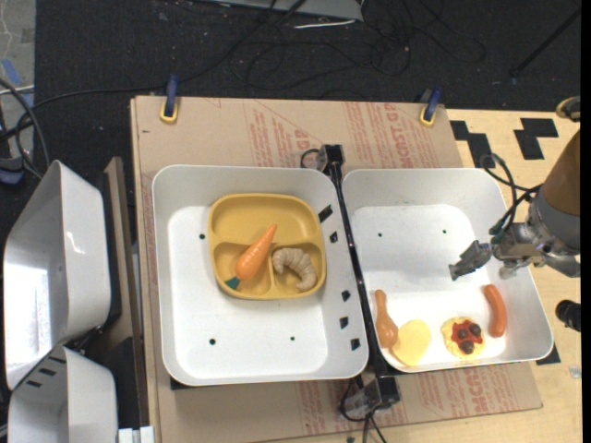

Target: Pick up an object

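Note:
In the right bin (416, 220) several toy foods lie along the near edge: a red sausage (497, 310), a small tart with red and dark toppings (464, 336), a pale yellow disc (413, 340) and an orange drumstick-shaped piece (383, 319). My gripper (485, 258) hangs over the right side of this bin, just above and left of the sausage, with nothing visibly in it. The left bin (185, 321) holds a yellow divided plate (226, 224) with an orange carrot (256, 252) and a beige croissant-like piece (295, 266).
The arm's grey body (559, 201) reaches in over the right bin's right wall. A black divider with clips (343, 247) runs between the bins. More white bins (55, 266) stand off the bench at the left. Cables lie on the dark floor behind.

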Robot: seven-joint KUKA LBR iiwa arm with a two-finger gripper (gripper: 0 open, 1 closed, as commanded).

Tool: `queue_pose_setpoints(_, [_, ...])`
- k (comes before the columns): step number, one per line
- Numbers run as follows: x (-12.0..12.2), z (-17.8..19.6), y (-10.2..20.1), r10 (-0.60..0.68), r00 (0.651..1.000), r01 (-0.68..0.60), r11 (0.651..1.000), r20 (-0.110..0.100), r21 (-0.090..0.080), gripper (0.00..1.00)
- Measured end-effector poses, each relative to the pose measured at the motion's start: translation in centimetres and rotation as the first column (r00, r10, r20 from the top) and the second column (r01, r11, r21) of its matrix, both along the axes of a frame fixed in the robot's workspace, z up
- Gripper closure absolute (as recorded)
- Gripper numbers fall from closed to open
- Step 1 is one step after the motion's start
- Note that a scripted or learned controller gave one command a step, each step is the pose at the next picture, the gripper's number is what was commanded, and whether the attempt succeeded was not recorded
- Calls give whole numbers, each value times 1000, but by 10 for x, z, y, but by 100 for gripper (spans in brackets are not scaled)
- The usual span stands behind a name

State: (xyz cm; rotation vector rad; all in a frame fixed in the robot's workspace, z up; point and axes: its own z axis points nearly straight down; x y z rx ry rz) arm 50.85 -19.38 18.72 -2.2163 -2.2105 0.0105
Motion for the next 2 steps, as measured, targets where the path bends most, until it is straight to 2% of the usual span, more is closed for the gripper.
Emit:
queue_pose_setpoints(1, [3, 6, 0, 4, 1000, -4, 1000, 12, -3, 0])
queue_pose_setpoints(2, [5, -45, -9, 0, 1000, 0, 1000, 9, -2, 0])
